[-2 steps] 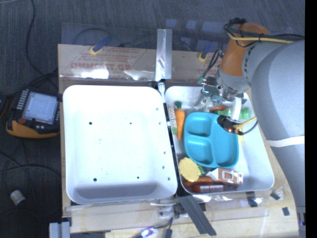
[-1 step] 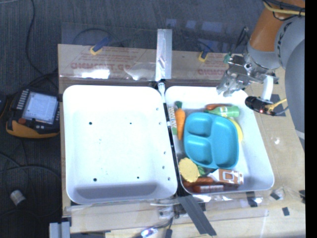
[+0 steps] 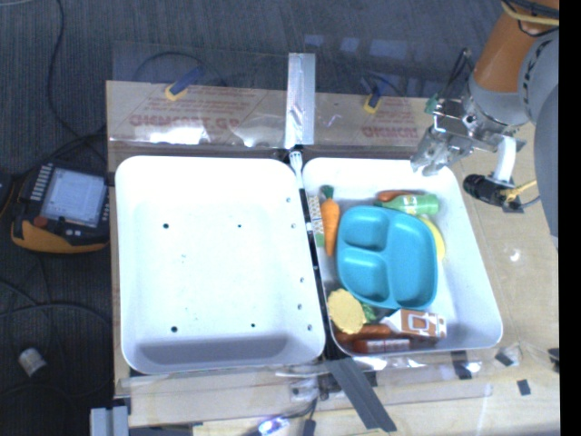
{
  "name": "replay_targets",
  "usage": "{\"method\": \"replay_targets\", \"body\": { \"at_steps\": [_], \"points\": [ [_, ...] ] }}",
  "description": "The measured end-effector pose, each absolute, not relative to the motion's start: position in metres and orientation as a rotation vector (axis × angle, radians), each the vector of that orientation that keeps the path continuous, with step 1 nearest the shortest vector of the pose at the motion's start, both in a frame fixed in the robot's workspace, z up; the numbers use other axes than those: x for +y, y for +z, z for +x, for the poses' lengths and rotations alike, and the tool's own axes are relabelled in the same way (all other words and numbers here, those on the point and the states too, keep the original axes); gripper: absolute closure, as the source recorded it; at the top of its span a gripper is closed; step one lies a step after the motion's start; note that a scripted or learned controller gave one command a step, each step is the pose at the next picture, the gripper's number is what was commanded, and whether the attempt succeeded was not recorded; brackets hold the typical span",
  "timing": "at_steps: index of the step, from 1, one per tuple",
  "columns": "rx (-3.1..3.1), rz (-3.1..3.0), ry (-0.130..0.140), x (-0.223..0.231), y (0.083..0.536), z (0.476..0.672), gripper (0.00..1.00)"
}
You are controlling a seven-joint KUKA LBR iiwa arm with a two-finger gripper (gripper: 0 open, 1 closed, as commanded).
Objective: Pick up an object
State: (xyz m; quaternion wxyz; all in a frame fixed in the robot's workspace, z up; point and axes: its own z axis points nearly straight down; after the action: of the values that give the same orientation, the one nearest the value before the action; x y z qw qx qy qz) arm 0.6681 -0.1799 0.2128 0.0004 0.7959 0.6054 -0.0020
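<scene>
The right bin (image 3: 472, 243) holds a blue divided plate (image 3: 388, 256), an orange carrot (image 3: 329, 224) along its left wall, a green bottle (image 3: 413, 205) with a red item beside it, a yellow round piece (image 3: 345, 311), a small carton (image 3: 419, 322) and a red sausage-like piece (image 3: 372, 342) at the front. My gripper (image 3: 429, 160) hangs above the bin's far right corner, clear of all the objects, with nothing seen between its fingers.
The left bin (image 3: 213, 262) stands beside the right one, sharing a middle wall. A metal strip (image 3: 300, 98) and taped plastic sheet lie behind the bins. A handheld pendant (image 3: 64, 207) rests on the floor at left. Cables run past the arm at right.
</scene>
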Motion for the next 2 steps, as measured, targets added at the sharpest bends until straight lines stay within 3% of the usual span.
{"method": "replay_targets", "body": {
  "at_steps": [1,2],
  "points": [
    [2.009,2.415,-0.007,-0.1364,0.2023,0.6591,1.0],
    [2.009,2.415,-0.007,-0.1365,0.2024,0.6591,0.0]
  ]
}}
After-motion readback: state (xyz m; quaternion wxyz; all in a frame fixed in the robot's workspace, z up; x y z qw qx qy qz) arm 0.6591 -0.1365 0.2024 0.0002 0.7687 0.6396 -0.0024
